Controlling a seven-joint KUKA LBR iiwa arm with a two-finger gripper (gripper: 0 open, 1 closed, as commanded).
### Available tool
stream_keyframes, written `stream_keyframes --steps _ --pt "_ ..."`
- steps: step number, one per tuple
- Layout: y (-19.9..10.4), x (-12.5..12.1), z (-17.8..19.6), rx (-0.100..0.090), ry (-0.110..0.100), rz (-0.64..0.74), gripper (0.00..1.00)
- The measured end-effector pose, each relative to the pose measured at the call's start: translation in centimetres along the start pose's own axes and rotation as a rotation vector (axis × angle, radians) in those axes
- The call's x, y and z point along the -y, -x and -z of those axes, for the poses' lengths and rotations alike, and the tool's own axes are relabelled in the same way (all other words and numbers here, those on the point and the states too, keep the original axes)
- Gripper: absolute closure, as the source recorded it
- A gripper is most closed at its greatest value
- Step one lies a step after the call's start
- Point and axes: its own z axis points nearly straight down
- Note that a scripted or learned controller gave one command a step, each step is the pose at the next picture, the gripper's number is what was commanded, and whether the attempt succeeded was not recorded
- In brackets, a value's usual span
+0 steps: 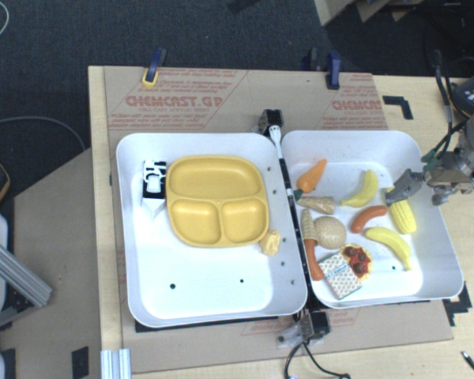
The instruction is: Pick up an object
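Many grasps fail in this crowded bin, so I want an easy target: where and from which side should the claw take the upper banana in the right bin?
Probably the upper banana at its middle, from straight above, claw closing across its narrow width. It lies flat and slanted, with bare bin floor on both long sides, and no toy looks to be touching it.
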Motion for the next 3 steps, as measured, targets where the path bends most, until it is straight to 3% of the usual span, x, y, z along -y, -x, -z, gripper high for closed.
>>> stream_keyframes --steps 1,3 --pt "0.0 -0.3 0.7 0.003 0.014 0.003 0.00" --pt "-1.0 -1.4 -9.1 0.000 0.009 0.004 0.00"
